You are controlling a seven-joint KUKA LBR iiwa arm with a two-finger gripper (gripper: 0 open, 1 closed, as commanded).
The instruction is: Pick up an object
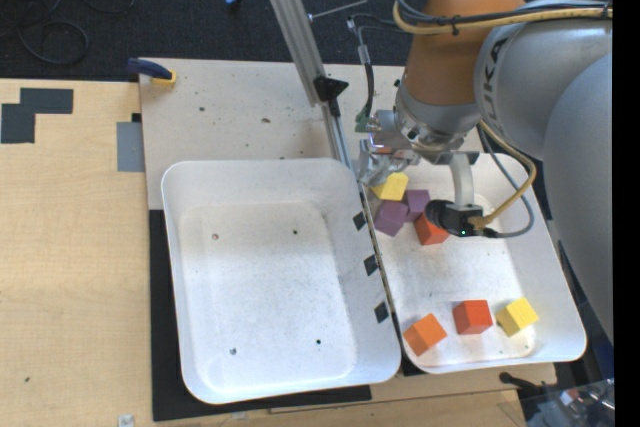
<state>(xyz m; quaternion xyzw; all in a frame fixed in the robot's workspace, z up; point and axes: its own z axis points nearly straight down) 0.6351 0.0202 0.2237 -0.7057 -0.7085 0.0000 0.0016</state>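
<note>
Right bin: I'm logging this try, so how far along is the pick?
Done: the arm has reached over the right bin, above the yellow cube and purple cubes. In hand: no cube visibly gripped. Left: closing on one and lifting it.

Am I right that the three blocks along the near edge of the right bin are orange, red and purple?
Not quite. In the camera view the three blocks along the near edge of the right bin are an orange block, a red block and a yellow block, not purple. The purple blocks lie at the far end, by the gripper.
</note>
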